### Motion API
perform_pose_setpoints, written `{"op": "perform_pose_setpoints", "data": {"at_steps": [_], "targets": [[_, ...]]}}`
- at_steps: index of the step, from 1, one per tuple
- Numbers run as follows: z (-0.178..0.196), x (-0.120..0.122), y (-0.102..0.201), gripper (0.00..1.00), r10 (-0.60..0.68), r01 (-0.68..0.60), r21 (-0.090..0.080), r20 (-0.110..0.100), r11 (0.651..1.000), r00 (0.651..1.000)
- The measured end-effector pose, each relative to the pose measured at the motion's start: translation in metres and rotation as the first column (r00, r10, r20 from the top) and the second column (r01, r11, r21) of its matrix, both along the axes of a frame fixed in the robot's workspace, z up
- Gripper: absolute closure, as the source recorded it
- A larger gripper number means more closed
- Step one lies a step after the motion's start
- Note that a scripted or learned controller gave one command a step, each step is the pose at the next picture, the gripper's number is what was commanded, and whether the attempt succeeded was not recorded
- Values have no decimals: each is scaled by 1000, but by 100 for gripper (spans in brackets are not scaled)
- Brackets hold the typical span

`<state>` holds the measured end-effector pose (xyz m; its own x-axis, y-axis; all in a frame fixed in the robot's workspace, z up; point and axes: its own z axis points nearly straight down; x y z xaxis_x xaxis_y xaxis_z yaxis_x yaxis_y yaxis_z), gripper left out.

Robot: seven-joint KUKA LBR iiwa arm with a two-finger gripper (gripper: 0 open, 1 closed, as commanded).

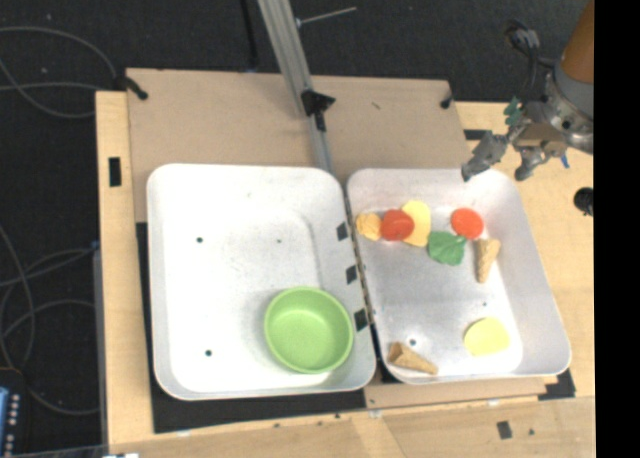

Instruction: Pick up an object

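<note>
The right bin (530, 276) holds several small toy foods. A red piece (397, 225) sits between an orange piece (369, 227) and a yellow piece (417, 216). Further right lie a red ball (466, 222), a green piece (447, 248) and a tan cone (486, 258). Near the front are a yellow disc (487, 337) and a second cone (412, 358). My gripper (503, 159) hangs over the bin's far right corner, above and apart from the toys. It is open, with nothing between its fingers.
The left bin (200, 206) holds a green bowl (308, 329) near its front right. A slanted metal pole (285, 36) rises behind the bins. Brown bench surface borders both bins.
</note>
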<state>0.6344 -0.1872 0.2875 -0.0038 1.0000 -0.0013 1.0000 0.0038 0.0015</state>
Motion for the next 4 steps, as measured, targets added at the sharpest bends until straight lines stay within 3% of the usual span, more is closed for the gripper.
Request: {"op": "perform_pose_setpoints", "data": {"at_steps": [1,4], "targets": [[0,0,0,0,0,0,-1,-1,1000,1000],[-153,3,3,0,-4,4,-2,-6,1000,1000]]}}
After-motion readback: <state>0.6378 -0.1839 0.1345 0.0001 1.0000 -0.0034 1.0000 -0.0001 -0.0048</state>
